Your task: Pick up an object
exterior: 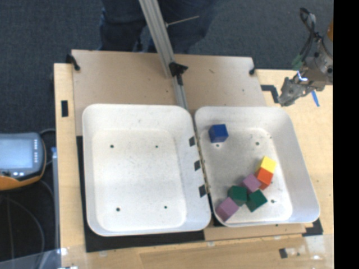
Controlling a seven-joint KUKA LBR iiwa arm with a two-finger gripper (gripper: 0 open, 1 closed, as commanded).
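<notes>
Gripper [291, 91] hangs above bench beyond right bin's [291, 129] far right corner; can't tell its opening; nothing seen held. Blue cube [218, 133] sits alone near bin's far left, edges slightly skewed; no long axis.

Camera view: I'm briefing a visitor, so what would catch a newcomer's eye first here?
The bright blocks in the right bin: a blue one alone near its upper left, and a yellow, orange, purple and green cluster toward its lower edge. The claw sits at the far right, above that bin's top right corner.
</notes>
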